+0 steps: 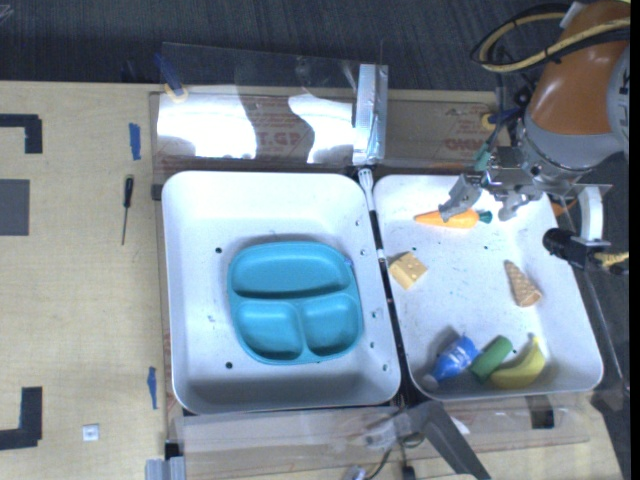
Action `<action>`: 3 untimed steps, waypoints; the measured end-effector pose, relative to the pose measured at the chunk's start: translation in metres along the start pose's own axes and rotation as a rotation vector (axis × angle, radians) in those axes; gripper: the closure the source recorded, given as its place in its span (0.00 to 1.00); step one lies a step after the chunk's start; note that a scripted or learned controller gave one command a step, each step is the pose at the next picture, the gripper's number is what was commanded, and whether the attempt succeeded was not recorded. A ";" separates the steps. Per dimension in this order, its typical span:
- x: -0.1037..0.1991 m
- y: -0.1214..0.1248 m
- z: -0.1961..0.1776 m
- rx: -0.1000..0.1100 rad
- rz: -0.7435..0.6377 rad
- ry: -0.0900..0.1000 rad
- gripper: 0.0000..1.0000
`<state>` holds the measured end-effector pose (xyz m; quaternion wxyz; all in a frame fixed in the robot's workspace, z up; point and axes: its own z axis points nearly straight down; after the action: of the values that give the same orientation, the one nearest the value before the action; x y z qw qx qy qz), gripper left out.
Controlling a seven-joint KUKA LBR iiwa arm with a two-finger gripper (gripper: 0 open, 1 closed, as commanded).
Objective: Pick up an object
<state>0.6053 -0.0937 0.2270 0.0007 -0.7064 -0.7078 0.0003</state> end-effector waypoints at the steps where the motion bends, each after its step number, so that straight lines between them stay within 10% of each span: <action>1: -0.053 0.037 0.053 0.001 -0.025 -0.002 0.00; 2: -0.108 -0.013 0.133 -0.006 -0.148 -0.002 0.00; 3: -0.118 -0.049 0.138 -0.012 -0.186 0.012 0.00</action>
<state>0.5562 -0.2114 0.0894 0.0007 -0.6376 -0.7703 -0.0079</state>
